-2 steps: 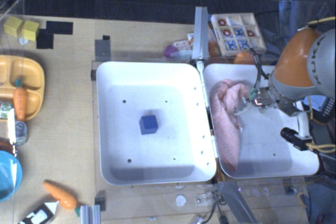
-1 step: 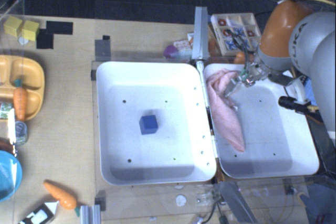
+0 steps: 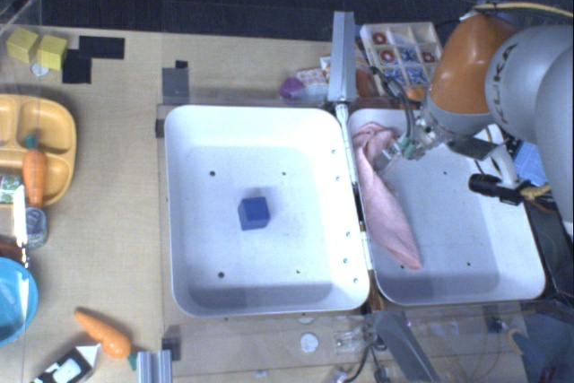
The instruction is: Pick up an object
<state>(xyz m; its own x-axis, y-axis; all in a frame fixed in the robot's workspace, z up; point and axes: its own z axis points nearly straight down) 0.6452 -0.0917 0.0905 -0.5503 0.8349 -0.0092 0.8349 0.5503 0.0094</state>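
Far to the left of the fingers, on the bench (image 3: 117, 220), lay a yellow sectioned tray (image 3: 56, 123) with a carrot (image 3: 33, 176) resting in it, and below that the edge of a blue bowl (image 3: 13, 305). A second carrot (image 3: 104, 333) lay near the bench's front edge, and two yellow blocks (image 3: 38, 48) sat at the far back corner.

Still well left of the fingers, the left bin (image 3: 188, 282) held a single blue cube (image 3: 255, 212) a little left of its middle, clear of every wall.

Just left of the fingers, in the right bin (image 3: 502, 278), a pink cloth (image 3: 384, 211) was draped along the bin's left wall, its upper end bunched up and its lower end trailing toward the front. The gripper (image 3: 404, 150) sat at the cloth's upper bunched end, touching or almost touching it; the fingers were too small and too crowded by cables to tell how far apart they stood, or whether any cloth lay between them.

Behind the fingers, past the bin's back rim, stood a patterned box (image 3: 401, 49). To their right rose the arm's orange band (image 3: 466, 67) and grey body (image 3: 538, 94).
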